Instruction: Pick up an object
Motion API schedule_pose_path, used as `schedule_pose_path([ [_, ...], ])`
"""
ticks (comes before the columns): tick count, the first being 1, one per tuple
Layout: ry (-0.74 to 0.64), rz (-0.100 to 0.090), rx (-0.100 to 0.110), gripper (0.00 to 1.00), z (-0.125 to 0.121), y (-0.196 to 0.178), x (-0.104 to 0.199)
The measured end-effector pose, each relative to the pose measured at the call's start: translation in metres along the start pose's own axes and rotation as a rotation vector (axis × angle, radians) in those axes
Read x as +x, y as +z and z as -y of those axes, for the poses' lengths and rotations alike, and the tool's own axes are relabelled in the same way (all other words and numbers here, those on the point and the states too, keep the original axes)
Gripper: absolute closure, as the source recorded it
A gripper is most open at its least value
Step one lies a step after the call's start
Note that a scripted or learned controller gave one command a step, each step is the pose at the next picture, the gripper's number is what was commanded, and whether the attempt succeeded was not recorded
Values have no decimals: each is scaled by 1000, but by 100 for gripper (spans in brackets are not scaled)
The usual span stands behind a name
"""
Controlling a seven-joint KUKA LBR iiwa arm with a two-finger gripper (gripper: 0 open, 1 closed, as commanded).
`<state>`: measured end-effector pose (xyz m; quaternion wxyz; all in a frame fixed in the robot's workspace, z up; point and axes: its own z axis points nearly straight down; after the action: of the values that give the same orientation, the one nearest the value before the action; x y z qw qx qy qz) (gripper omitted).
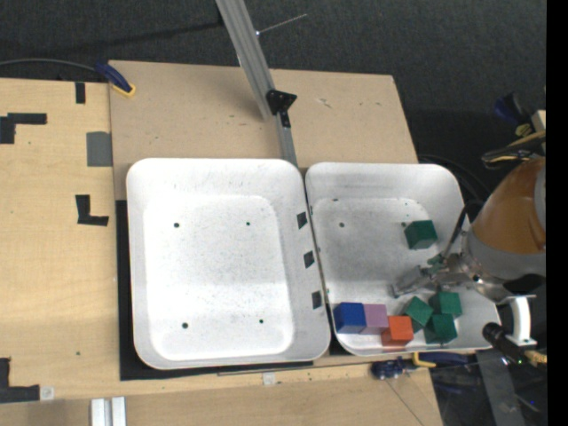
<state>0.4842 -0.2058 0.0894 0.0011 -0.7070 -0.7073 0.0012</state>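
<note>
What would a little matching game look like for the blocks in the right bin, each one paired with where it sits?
Things:
1. blue block
2. orange block
3. purple block
4. lone green block

Places:
A. between blue and orange
B. apart from the rest, farther up the bin
C. nearest the left bin
D. just right of purple, at the near edge

Pairs: 1-C, 2-D, 3-A, 4-B

Even overhead light, moderately bright. White bins (213, 185) nearly washed out left of the gripper (413, 282). Shadows soft. Mild grain; arm (510, 224) slightly blurred.
</note>
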Motion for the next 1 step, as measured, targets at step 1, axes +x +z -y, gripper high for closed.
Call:
schedule_pose_path([
  [1,-1,-2,0,100,0,-12,1],
])
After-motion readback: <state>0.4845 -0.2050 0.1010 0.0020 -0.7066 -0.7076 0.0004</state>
